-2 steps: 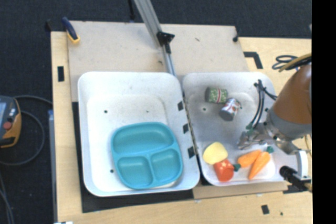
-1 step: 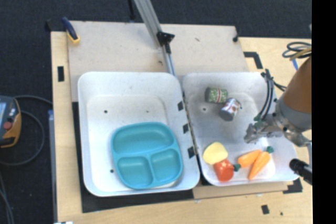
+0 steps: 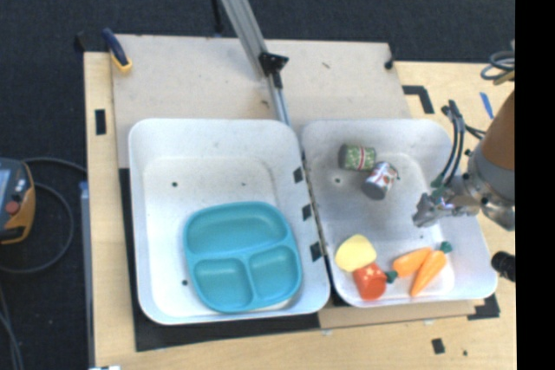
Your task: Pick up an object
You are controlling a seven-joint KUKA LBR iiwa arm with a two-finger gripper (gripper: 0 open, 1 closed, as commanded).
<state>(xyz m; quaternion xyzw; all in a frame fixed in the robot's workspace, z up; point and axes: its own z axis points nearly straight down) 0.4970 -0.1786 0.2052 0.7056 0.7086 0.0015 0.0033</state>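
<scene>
The right bin (image 3: 329, 162) holds a green can (image 3: 357, 157) on its side, a silver can (image 3: 380, 180) beside it, a yellow lemon-like piece (image 3: 355, 254), a red pepper (image 3: 370, 281) and two orange carrots (image 3: 420, 267). My gripper (image 3: 431, 210) hangs over the right side of this bin, just above the carrots and to the right of the silver can. Nothing shows between its fingers.
In the left bin (image 3: 165, 152) lies a teal divided plate (image 3: 242, 256). A metal pole (image 3: 243, 22) slants across the bench behind the bins. The arm's cables (image 3: 455, 147) hang by the right bin's far right corner.
</scene>
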